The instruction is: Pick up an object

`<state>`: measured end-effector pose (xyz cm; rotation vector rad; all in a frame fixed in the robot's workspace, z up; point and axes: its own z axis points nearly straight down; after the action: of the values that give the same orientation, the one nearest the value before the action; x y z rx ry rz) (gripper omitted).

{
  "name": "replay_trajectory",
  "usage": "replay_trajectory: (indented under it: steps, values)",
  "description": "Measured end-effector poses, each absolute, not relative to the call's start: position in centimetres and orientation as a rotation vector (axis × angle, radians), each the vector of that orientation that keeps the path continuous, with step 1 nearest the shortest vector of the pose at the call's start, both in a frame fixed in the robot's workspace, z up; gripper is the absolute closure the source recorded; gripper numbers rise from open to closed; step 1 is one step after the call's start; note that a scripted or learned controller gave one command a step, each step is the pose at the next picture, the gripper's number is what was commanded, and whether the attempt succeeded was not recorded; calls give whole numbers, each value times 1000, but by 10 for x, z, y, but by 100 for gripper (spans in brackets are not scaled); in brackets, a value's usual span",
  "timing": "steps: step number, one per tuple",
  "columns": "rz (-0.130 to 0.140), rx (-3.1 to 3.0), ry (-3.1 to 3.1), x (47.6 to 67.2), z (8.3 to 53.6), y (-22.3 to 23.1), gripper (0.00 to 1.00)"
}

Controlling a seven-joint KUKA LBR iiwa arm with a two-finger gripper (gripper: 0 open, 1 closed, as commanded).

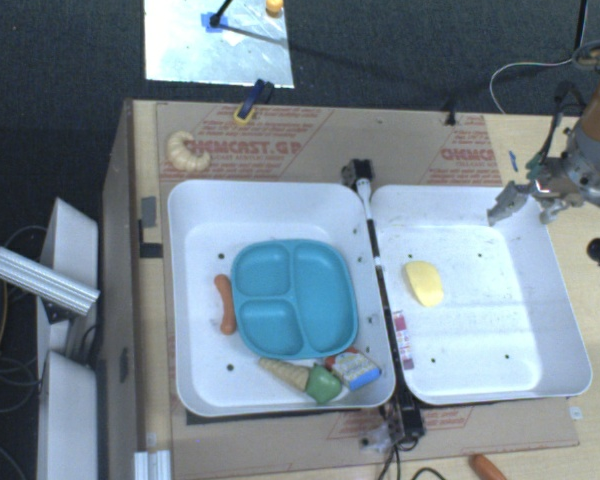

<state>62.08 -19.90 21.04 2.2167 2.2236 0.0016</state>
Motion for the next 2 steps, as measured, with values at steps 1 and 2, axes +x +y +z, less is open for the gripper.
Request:
replay_trajectory:
  steps: [1,2]
  values:
    - [2,2217,2228,613,136,-113,0]
    - [0,2220,2224,598,84,-101,0]
